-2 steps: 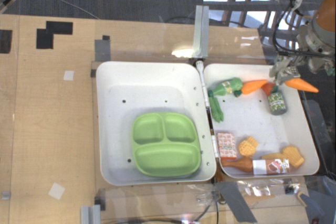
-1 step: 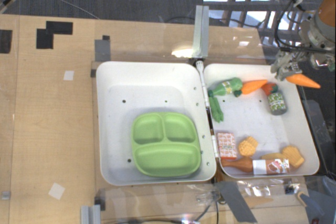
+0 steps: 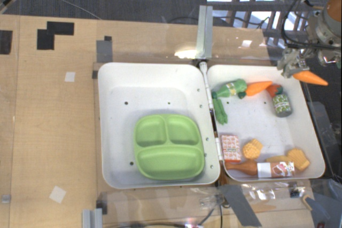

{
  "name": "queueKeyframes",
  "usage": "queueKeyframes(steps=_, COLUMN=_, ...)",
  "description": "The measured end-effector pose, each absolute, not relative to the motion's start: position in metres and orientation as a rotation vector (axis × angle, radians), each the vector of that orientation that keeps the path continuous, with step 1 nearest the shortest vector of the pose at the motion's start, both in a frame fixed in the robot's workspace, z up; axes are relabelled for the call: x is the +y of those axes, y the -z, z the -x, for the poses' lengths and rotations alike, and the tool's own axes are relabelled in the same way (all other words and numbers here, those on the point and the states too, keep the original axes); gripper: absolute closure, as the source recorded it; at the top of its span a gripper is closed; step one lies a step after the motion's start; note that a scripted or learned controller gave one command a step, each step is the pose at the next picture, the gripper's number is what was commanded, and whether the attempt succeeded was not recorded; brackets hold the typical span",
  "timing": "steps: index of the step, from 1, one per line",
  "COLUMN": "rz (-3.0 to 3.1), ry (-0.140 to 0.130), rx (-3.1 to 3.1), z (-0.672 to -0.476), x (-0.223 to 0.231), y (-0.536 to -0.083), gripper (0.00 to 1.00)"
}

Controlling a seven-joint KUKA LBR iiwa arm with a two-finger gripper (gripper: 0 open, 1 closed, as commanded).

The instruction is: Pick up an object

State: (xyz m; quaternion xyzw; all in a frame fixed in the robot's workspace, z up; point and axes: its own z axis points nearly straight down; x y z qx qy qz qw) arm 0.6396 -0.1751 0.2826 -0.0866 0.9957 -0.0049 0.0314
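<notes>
My gripper [image 3: 295, 68] hangs over the far right corner of the right bin [image 3: 315, 141], at the end of the grey arm coming in from the right. An orange toy carrot [image 3: 310, 78] sticks out to the right from between its fingers, lifted above the bin's rim. In the right bin lie a second orange carrot [image 3: 258, 88], a green vegetable [image 3: 231, 88], a dark green jar with a red cap [image 3: 281, 103], a red-and-white box [image 3: 230, 147], two yellow crackers [image 3: 252, 149] and a brown bottle with a white label [image 3: 263, 168].
The left bin [image 3: 115, 115] holds a green divided plate [image 3: 169, 146]. A green strip [image 3: 219, 110] lies by the divider between the bins. A metal post [image 3: 205, 29] stands behind the bins. Wooden bench surface [image 3: 48, 131] spreads to the left.
</notes>
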Motion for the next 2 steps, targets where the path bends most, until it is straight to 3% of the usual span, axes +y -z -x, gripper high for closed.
queueKeyframes(steps=1, rz=0.266, ry=0.018, rx=3.054, z=-0.642, x=-0.174, y=-0.297, gripper=1.0)
queueKeyframes(steps=2, rz=-0.009, ry=0.002, rx=3.127, z=-0.671, x=-0.154, y=-0.336, gripper=1.0)
